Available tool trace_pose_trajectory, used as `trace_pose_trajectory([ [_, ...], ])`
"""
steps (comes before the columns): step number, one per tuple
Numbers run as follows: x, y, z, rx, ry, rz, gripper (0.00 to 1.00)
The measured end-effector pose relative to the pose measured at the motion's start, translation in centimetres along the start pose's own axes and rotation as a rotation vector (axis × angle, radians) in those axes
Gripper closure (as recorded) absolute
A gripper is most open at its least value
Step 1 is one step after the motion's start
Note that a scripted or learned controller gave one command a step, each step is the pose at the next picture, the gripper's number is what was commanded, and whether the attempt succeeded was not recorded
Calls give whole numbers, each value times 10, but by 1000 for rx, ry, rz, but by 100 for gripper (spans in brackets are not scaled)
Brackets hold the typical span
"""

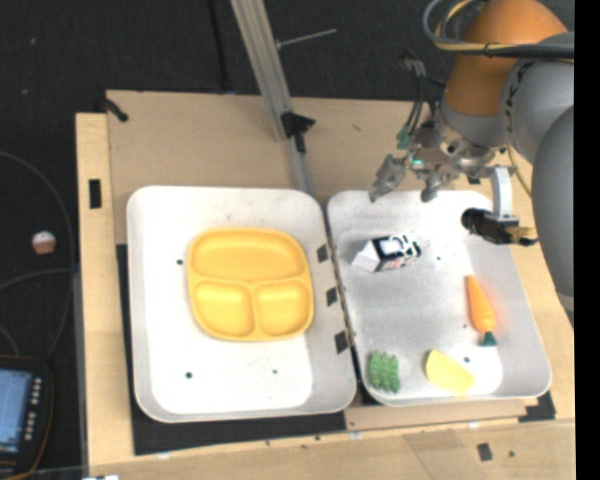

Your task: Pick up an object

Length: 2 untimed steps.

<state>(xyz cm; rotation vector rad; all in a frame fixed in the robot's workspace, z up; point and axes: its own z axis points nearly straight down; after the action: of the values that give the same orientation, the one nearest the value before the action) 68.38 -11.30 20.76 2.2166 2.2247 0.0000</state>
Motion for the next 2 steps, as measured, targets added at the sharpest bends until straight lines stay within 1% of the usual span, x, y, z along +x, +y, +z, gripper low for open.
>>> trace_pose_trajectory([
  [1, -1, 0, 0, 0, -1, 0, 0],
  [2, 5, 0, 61, 5, -2, -1, 0],
])
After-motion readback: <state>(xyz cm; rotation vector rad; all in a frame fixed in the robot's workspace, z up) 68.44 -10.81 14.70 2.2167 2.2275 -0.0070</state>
